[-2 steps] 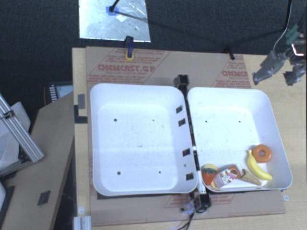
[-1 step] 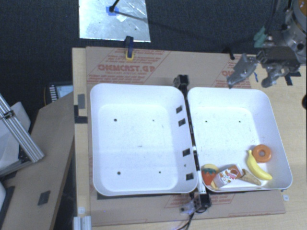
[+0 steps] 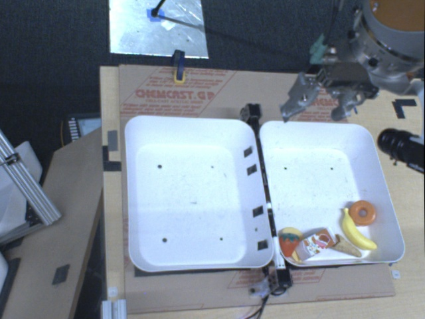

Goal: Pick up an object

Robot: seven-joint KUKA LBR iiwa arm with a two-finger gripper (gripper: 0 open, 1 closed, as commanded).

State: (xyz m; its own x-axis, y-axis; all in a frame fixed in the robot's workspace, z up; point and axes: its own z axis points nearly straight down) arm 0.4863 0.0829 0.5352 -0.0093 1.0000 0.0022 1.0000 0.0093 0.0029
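Note:
Several small objects lie in the near right corner of the right bin (image 3: 312,171): a yellow banana (image 3: 357,231), an orange ring-shaped piece (image 3: 362,212), a red and white packet (image 3: 313,243), a round orange and red fruit (image 3: 289,239) and a tan wedge (image 3: 346,246). My gripper (image 3: 317,110) hangs above the far edge of the right bin, well away from those objects. It is open, with its two grey fingers (image 3: 294,104) spread apart and nothing between them.
The left bin (image 3: 189,191) sits beside the right one, joined by black clips (image 3: 255,171). Both rest on a cardboard sheet (image 3: 192,88). A shiny metal plate (image 3: 158,17) lies at the back. A black cylinder (image 3: 400,146) sticks in at the right.

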